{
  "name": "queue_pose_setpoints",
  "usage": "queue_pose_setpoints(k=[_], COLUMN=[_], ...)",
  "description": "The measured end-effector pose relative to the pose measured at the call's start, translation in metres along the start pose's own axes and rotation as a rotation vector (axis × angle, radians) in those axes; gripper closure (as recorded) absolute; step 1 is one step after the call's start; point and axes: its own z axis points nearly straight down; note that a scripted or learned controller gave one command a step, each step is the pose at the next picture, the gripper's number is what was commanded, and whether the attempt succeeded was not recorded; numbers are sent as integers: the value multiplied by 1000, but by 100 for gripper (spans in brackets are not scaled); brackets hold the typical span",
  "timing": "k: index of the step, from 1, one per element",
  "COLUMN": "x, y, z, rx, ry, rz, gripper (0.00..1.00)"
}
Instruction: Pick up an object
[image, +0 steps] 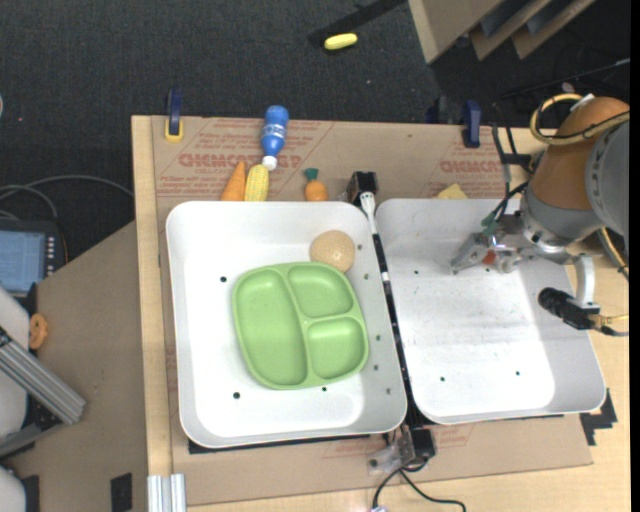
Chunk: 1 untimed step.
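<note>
Lying well left of end effector (478, 255), ball (333, 249)

A green plate (298, 326) with 3 compartments lies flat in the left bin (200, 300). A round tan ball (333, 250) rests touching the plate's far edge.
</note>
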Motion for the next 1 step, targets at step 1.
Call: queue_pose_setpoints(k=[1], x=[0], y=[0], z=[0], rx=[0], ry=[0], rz=[0], gripper=[0])
